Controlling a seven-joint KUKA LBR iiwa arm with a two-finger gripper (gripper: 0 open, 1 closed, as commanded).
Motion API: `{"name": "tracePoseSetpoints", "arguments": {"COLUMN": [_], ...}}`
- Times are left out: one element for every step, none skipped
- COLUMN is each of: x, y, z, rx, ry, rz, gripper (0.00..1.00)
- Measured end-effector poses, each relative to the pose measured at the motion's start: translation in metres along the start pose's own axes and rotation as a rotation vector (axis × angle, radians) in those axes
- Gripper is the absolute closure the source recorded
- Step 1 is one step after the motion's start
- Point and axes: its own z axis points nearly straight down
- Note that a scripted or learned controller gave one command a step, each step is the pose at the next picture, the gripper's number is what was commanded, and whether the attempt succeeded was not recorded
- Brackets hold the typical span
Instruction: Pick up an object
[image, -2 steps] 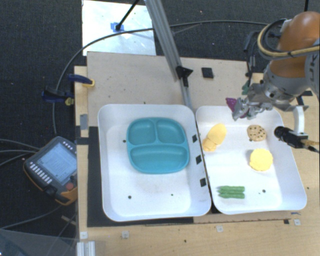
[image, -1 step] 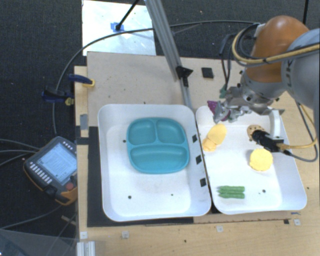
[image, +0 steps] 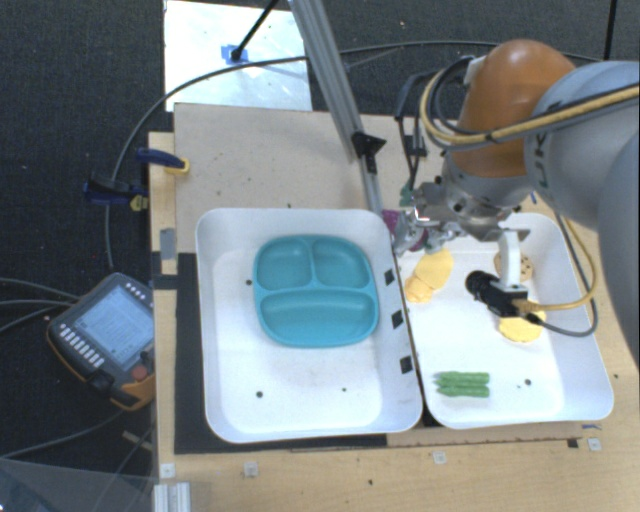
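Reaching in from the right, the grey arm's gripper (image: 415, 232) hangs low over the right white bin (image: 570, 390), its grip unclear. Left white bin (image: 230, 400) holds a teal divided plate (image: 315, 290). Pale yellow food piece (image: 428, 277) lies just below the gripper; green bean bundle (image: 461, 384) nearer.

Tool (image: 415, 232) fingertips blurred, arm (image: 590, 120) cut off at right edge, purple item (image: 392, 218) partly hidden
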Motion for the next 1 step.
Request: {"name": "tracePoseSetpoints", "arguments": {"x": [0.0454], "y": [-0.0076], "z": [0.0077], "rx": [-0.001], "ry": [0.0], "rz": [0.001], "gripper": [1.0]}}
